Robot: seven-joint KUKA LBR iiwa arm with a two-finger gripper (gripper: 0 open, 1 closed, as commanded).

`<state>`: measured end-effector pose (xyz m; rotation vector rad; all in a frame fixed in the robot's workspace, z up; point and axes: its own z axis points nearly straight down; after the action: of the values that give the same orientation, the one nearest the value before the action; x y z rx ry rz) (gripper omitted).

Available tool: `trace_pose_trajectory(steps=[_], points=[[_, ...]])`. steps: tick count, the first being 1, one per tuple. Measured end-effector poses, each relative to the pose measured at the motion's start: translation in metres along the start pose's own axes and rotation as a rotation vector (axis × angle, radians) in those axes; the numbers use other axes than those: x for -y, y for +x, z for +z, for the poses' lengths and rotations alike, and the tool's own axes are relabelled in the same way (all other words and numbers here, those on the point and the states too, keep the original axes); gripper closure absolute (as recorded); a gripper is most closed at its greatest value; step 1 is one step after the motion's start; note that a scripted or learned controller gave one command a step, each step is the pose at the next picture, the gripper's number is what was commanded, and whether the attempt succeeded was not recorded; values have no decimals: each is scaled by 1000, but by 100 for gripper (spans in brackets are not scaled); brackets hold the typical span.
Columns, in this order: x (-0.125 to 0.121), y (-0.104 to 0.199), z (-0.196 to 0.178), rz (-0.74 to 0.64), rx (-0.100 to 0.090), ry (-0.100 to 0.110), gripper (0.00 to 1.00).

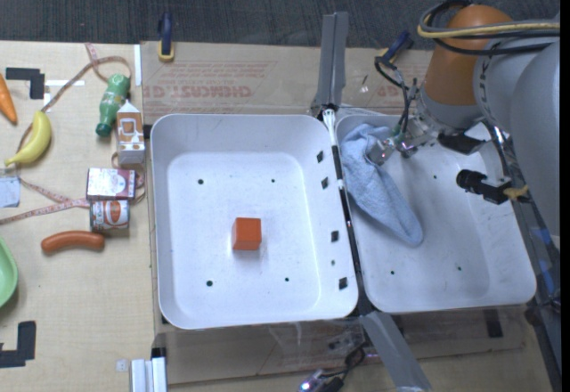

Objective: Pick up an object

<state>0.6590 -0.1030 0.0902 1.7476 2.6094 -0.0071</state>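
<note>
The arm reaches in over the right bin [499,292], wrist bent downward, gripper [392,150] at the bin's upper left corner. Its jaws clench a blue-grey cloth [383,190], which drapes toward the bin's centre.

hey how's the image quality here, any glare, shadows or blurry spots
Camera view: lighting is even and soft, with only a faint shadow beside the orange block in the left bin; the white bins look bright but not washed out; the blue cloth and the tool in the right bin look slightly soft; the whole picture is mildly grainy.
</note>
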Motion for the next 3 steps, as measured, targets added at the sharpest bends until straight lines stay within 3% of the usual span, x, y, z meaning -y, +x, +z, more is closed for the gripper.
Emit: trace_pose_trajectory(steps=[1, 2, 3], points=[[-1, 1, -6, -3, -2, 2, 100], [-1, 0, -6, -3, -1, 2, 0], [62, -21, -57, 88, -3, 1, 0]])
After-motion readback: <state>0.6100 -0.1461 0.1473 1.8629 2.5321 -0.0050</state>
